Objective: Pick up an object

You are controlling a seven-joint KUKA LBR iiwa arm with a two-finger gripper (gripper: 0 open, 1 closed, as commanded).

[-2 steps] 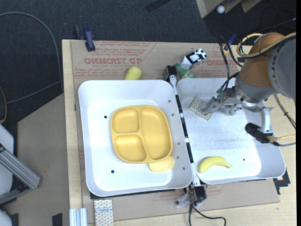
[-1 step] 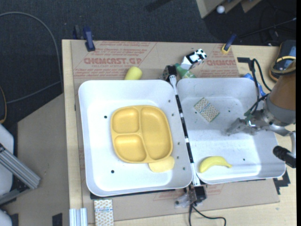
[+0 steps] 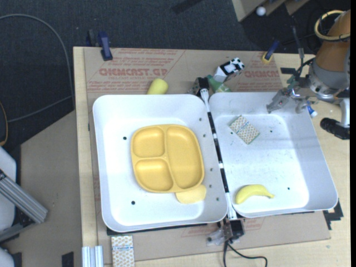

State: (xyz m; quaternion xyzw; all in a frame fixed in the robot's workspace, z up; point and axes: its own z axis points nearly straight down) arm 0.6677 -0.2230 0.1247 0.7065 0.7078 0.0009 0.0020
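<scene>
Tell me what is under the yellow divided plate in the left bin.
A pale yellow flat piece pokes out from under the near edge of the yellow plate, resting on the left bin floor. How far it runs beneath is covered, as is anything else under the plate.

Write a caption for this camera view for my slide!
Robot gripper hovers over the right bin holding a banana and patterned square; a yellow divided plate fills the left.

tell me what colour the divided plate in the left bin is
Yellow: the divided plate shows best in the camera view.
</scene>
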